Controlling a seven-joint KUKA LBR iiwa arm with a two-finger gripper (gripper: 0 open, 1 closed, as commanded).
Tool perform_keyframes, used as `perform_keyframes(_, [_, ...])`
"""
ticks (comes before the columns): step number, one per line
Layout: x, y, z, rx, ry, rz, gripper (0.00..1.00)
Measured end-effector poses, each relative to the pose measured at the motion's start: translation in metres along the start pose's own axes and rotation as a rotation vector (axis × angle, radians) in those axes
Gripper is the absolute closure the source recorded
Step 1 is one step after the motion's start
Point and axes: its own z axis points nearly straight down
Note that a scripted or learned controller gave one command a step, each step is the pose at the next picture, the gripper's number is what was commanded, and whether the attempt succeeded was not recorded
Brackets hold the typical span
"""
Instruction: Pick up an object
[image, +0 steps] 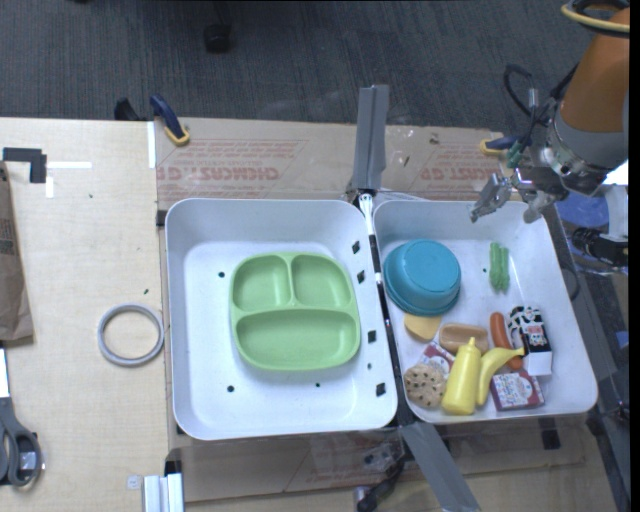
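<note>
Two white bins side by side on the bench: left bin (190, 330) and right bin (572, 330). Left bin contents: one green divided tray (295, 310), three compartments, lying flat near the centre. Right bin contents, largest down: one blue bowl (423, 275), upturned at the left wall; one yellow squeeze bottle (462, 375); one banana (493, 368) touching the bottle; one hot dog bun (463, 335); one cookie (425, 383); one green bean pod (498, 267), lying apart near the right wall; one small black-and-white carton (528, 328); one red packet (517, 391); one orange sausage (499, 328). All but the bowl and the pod are crowded into the near half. Gripper (510, 197) sits over the far rim of the right bin, fingers (487, 203) spread apart, nothing between them, touching no item. Bench: pale wood with a cardboard sheet under the bins; one tape ring (131, 333) left of the bins; dark carpet beyond.
</note>
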Motion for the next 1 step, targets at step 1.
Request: perform_keyframes(1, [-0.0267, 0.0113, 0.1327, -0.003, -0.001, -0.25, 0.0])
